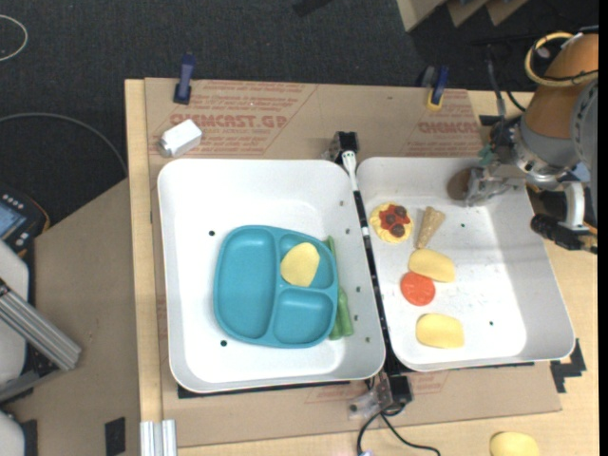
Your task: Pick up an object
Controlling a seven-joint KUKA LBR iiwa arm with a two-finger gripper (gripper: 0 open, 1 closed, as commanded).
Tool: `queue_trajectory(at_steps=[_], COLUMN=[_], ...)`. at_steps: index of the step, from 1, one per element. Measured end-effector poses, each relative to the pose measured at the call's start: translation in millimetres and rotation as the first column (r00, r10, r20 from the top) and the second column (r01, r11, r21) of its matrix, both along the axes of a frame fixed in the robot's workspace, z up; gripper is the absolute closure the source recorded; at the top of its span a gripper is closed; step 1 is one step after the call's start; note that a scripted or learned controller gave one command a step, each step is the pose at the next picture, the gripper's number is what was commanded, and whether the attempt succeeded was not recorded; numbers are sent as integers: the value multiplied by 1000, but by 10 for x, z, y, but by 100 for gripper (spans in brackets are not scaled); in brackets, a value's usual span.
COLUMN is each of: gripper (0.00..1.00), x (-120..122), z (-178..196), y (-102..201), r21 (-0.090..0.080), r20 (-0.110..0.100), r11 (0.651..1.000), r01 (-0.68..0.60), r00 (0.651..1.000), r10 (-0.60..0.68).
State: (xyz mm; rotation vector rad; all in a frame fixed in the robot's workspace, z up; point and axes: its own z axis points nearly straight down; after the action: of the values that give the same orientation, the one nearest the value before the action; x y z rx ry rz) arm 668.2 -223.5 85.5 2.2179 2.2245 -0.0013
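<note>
Hovering at the upper right of the frame, my hand [472,186] sits low over the top right corner of the right bin [532,283]; it is too small and dark for me to tell its state, and I see nothing in it. My grey arm [556,131] with its orange band comes in from the right edge above it.

Largest is the surface [285,112], a brown board printed with red letters, clamped by two blue clips along its far edge. On it lie the two white bins, touching along their inner rims at mid-frame. The left bin [190,207] carries a teal divided plate [271,288] near its middle. A yellow piece [300,265] rests in the plate's upper right compartment. A green strip [339,302] lies just beside the plate's right edge, running top to bottom.

In the right bin, the things for picking are all in its left half, well apart from my hand. A yellow lump [439,330] lies lowest. Above it a second yellow lump [432,264] touches a red round [417,289] at its lower left. A small pizza-like disc [392,222] sits toward the top left, and a tan cone [430,224] lies just beside it on the right.

A small white block [180,138] rests on the board above the left bin.
</note>
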Motion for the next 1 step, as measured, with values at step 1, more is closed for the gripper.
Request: queue_trajectory(at_steps=[1], gripper=[100], x=[-1420], z=[-13], y=[-19], r21=[4], r20=[-11], r11=[1000], r01=[10], r00=[1000], r10=[-10])
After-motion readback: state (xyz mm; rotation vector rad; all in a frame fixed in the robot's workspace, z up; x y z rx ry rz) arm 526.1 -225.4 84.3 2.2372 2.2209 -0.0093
